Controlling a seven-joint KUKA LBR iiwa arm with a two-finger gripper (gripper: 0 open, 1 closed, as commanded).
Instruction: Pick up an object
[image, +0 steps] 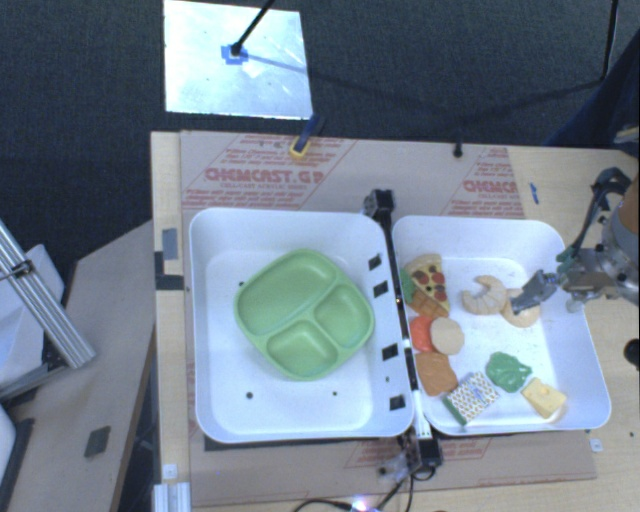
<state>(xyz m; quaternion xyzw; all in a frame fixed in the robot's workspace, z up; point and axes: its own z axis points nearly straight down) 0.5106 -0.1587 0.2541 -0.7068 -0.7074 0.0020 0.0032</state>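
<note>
The right bin (572, 350) holds several toy foods. A pale croissant (487, 295) lies near its middle, with a tan round piece (522, 317) just to its right. My gripper (533, 292) reaches in from the right, low over the bin, with its tip beside the croissant's right end and above the tan piece. I see nothing held in it. A pizza slice (427, 280), a red slice (421, 333), a white round piece (447, 337) and a brown cookie (436, 373) line the bin's left side.
A green leafy piece (508, 370), a yellow cheese wedge (543, 398) and a checkered packet (471, 397) sit at the right bin's front. In the left bin (210, 380) lies a green divided plate (303, 313). A black divider (396, 300) runs between the bins.
</note>
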